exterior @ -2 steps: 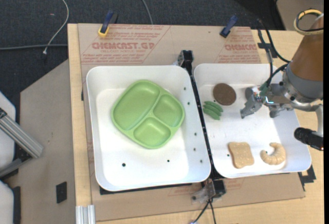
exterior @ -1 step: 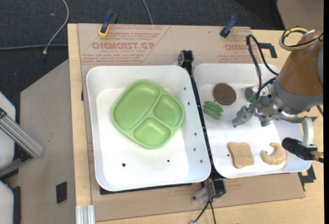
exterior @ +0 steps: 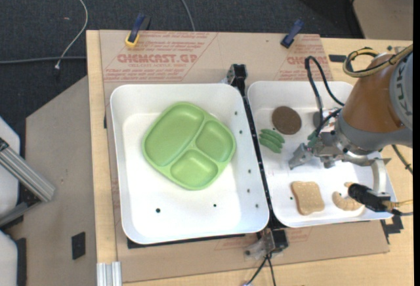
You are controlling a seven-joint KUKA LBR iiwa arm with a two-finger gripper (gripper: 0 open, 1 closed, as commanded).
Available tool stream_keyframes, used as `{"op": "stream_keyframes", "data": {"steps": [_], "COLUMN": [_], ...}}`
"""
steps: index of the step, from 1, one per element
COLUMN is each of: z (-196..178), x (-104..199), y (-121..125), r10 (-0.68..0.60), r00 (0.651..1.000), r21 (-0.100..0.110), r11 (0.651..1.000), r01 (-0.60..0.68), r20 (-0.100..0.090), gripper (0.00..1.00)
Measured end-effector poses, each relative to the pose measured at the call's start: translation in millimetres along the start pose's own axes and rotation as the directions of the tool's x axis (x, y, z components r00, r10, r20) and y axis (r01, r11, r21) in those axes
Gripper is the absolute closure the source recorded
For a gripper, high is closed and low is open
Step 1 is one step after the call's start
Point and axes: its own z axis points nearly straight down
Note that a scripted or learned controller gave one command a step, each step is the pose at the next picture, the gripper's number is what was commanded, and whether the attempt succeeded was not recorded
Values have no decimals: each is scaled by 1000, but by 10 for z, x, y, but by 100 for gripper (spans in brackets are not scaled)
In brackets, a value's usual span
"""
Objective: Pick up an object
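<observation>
The arm reaches in from the right, its claw (exterior: 300, 157) low over the right bin (exterior: 278, 209); whether it is spread I cannot tell. That bin holds one brown disc (exterior: 286, 119), one green piece (exterior: 271, 140), one toast slice (exterior: 307, 197) and one tan piece (exterior: 344, 202); the left bin (exterior: 131, 212) holds one green plate (exterior: 189, 144).

Red "CHEMCAST GP" print on the brown board (exterior: 164, 55) under the bins, repeated at right, partly hidden

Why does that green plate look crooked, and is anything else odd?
The green divided plate lies turned at an angle to the left bin. Otherwise nothing stands out: the toy food sits loose in the right bin, nothing spilled or broken.
</observation>
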Motion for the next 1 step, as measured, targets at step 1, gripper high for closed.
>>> {"op": "stream_keyframes", "data": {"steps": [1], "z": [-138], "x": [-3], "y": [15], "r10": [1], "r00": [1000], "r21": [-7], "r11": [1000], "r01": [-1], "r20": [2], "gripper": [100]}}
